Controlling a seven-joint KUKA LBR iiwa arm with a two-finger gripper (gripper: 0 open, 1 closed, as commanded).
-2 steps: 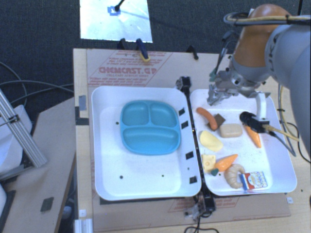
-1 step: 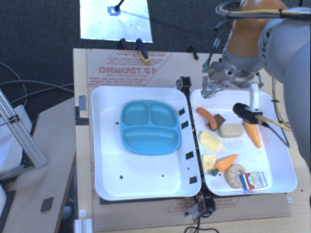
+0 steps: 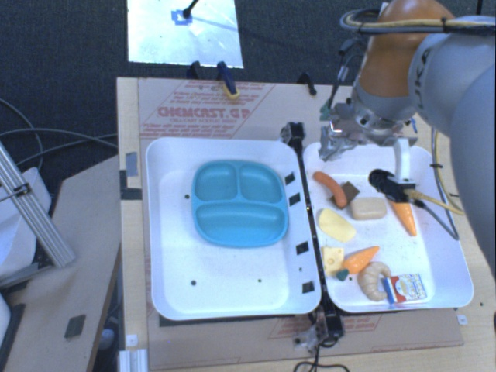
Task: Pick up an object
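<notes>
Both white bins (image 3: 225,293) look like smooth, faintly glossy plastic. The blue divided plate (image 3: 239,204) is matt plastic. Beneath lies printed brown cardboard (image 3: 203,108); at twelve o'clock, a shiny metal sheet (image 3: 184,22) reflects light on dark cloth-like flooring (image 3: 54,45).

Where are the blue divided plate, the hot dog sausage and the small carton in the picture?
blue divided plate (image 3: 239,225), camera view, on its large front compartment.
hot dog sausage (image 3: 330,189), camera view, on the middle of its length.
small carton (image 3: 405,289), camera view, on its printed top face.
</notes>
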